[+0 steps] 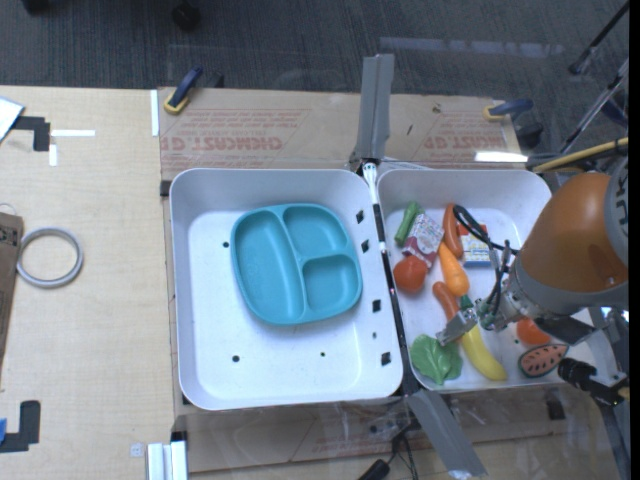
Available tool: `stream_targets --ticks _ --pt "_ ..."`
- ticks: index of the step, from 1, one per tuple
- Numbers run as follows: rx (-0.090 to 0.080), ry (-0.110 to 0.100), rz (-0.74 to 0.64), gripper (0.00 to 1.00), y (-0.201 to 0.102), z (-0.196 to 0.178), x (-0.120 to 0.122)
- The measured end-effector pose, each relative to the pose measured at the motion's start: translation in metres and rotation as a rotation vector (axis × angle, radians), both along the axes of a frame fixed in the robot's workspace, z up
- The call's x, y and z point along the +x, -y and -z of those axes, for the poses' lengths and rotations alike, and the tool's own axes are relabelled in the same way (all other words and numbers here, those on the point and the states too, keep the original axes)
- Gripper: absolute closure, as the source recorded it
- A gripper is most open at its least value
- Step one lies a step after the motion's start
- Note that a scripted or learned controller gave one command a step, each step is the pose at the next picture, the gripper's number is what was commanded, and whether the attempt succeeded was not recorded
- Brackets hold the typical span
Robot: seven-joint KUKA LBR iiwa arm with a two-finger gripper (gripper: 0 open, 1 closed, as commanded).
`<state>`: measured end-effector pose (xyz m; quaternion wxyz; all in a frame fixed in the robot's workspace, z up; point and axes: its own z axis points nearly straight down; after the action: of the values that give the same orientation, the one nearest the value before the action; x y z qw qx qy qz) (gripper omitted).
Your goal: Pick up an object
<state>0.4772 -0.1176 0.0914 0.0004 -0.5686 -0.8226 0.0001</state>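
claw (462,325): down low in the right bin, sitting right over the pile of toy food. honestly can't tell from here if it's got anything
arm (575,243): comes in from the right, big orange band hanging over the right bin's far side, grey bits below it
banana (480,353): yellow, lying just beside the claw tip, looks like it's touching or nearly
lettuce (437,358): green leafy thing in the near-left corner of the right bin, just under the claw
carrots (452,268): a couple of orange ones lined up in the middle of the bin, up from the claw, plus a smaller orange piece (444,297) closer to it
tomato (409,274): red, round, left of the carrots
cucumber (406,224): green, tilted, near the divider at the back
wrapper thing (426,234): white and pink packet between the cucumber and the carrots
watermelon slice (541,360): red with dark rind, near-right corner, partly under the arm
right bin (450,178): white, shallow, holds all the food
left bin (200,308): white, right next to it
blue plate (297,263): three compartments, sitting in the left bin, tilted a bit
tape roll (46,257): grey ring way off on the wooden surface (90,368) to the left
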Motion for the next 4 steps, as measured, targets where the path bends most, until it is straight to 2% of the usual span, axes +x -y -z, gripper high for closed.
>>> stream_targets --ticks 1,2,3,4 --pt "0.000 0.002 0.191 0.00 -0.010 0.000 0.001" --pt "0.000 0.002 0.194 1.00 -0.009 -0.009 0.001" --pt "-0.002 0.001 0.086 1.00 -0.074 -0.132 0.010" --pt "-0.003 -0.001 0.066 1.00 -0.055 -0.150 0.097"
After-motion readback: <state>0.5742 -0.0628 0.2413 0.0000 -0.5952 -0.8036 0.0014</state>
